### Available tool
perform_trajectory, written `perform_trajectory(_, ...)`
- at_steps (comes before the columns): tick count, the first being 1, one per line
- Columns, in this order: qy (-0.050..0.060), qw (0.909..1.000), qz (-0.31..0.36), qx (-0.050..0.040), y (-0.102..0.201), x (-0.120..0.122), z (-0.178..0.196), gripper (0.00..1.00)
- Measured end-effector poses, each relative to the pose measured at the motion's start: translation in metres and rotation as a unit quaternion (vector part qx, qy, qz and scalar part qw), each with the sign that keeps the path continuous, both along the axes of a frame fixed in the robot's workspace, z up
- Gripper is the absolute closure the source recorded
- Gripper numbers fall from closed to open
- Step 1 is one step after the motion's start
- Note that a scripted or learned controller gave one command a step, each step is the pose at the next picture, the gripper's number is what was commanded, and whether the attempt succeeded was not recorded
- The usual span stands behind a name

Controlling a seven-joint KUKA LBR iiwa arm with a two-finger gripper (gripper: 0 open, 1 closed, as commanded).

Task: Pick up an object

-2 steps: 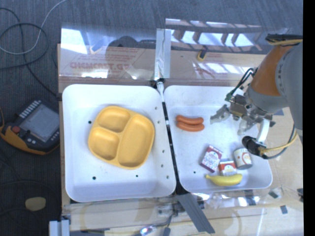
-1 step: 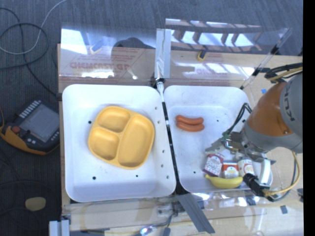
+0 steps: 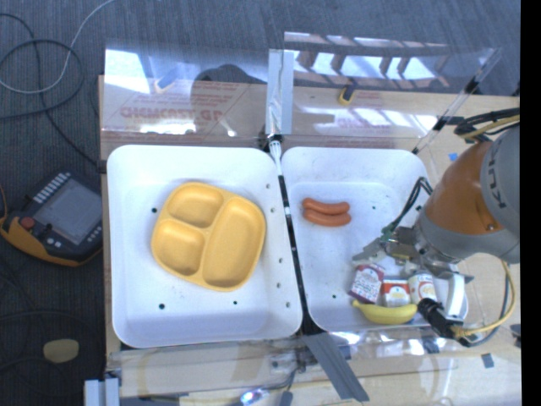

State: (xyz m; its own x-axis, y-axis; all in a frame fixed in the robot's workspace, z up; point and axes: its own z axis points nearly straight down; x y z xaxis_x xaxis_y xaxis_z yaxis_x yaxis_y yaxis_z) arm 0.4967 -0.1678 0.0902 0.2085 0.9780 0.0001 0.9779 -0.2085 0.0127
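Note:
Two orange-red sausages (image 3: 326,212) lie side by side in the upper middle of the right bin (image 3: 355,163). Near that bin's front wall lies a yellow banana (image 3: 386,313). Just above it stand a red-and-white packet (image 3: 366,283) and two small red-labelled cans (image 3: 395,294). The gripper (image 3: 390,248) hangs low at the bin's right side, just above the packet and cans and right of the sausages. I see nothing held in it. The arm's orange band (image 3: 461,197) hides the bin's right wall.
The left bin (image 3: 135,311) holds a yellow divided plate (image 3: 209,233) at its middle. A ridge (image 3: 287,227) separates the two bins. Clear plastic panels stand behind both bins. A handheld pendant (image 3: 59,218) lies on the floor at left. Cables run by the arm at the right.

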Motion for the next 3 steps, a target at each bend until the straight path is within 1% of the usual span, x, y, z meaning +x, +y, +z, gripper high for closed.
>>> perform_trajectory(1,-0.003,0.9994,0.035,-0.0048,0.021,-0.008,0.001,0.00)
perform_trajectory(2,-0.002,0.9993,0.037,-0.0020,0.024,-0.007,0.010,1.00)
perform_trajectory(3,0.007,0.9979,0.064,-0.0004,0.051,0.013,0.120,1.00)
